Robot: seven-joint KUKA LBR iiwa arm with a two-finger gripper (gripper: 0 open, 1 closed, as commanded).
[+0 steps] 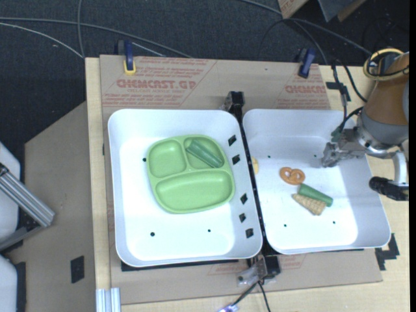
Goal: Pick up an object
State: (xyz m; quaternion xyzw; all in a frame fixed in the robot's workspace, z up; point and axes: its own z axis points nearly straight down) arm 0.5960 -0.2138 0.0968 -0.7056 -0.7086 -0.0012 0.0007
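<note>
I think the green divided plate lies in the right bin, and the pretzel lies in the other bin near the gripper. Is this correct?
Not quite. The camera view shows the green divided plate in the left bin, not the right one. The pretzel does lie in the other bin, the right bin, near the gripper.

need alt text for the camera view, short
The gripper hangs over the right bin, up and right of a pretzel, a green piece and a tan corn-like piece. The left bin holds a green divided plate with a green item in its upper right compartment.
</note>
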